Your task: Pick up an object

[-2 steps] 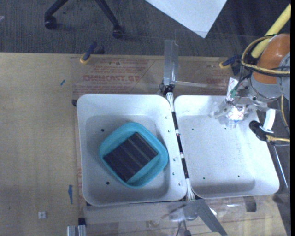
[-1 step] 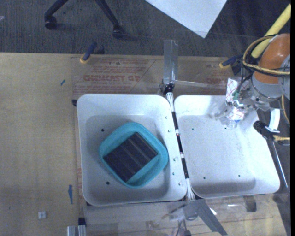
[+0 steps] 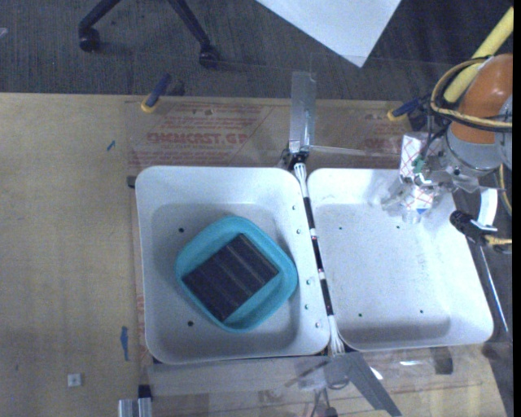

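A teal, rounded-square object (image 3: 236,271) with a dark ribbed panel on top lies flat in the middle of the left bin (image 3: 155,204). My gripper (image 3: 413,194) hangs over the far right part of the right bin (image 3: 391,326), below the grey wrist and the orange band (image 3: 482,94). It is far from the teal object, a whole bin's width to its right. Nothing can be seen held in the gripper.
A metal post (image 3: 302,114) stands behind the seam between the two bins. Yellow and black cables (image 3: 456,81) loop around the wrist. The wooden bench (image 3: 65,244) stretches to the left, with a chair base (image 3: 146,24) and a white sheet (image 3: 334,20) on the floor beyond.
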Controlling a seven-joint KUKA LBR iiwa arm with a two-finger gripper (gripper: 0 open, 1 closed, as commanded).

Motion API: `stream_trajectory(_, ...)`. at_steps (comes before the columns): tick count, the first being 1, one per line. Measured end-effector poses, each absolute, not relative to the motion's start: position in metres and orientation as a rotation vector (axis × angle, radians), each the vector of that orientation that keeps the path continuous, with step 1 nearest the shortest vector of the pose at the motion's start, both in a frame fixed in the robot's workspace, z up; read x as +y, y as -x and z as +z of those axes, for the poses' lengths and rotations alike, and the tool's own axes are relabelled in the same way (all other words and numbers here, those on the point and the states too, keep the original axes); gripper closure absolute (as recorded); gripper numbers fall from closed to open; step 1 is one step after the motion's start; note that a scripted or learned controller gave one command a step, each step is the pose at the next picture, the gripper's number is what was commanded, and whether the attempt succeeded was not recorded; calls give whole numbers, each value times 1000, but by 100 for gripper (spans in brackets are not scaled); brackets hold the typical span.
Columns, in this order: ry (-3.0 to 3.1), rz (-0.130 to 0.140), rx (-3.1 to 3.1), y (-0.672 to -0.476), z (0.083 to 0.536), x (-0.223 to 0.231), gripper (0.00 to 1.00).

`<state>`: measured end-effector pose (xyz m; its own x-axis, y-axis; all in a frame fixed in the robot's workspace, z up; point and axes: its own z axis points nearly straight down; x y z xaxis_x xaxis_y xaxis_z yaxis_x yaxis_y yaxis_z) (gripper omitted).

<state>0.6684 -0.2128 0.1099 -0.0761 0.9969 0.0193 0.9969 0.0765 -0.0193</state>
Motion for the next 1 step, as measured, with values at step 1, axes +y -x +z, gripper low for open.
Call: stream_trajectory(1,2060,0,-2375,-668,182,-165,100)
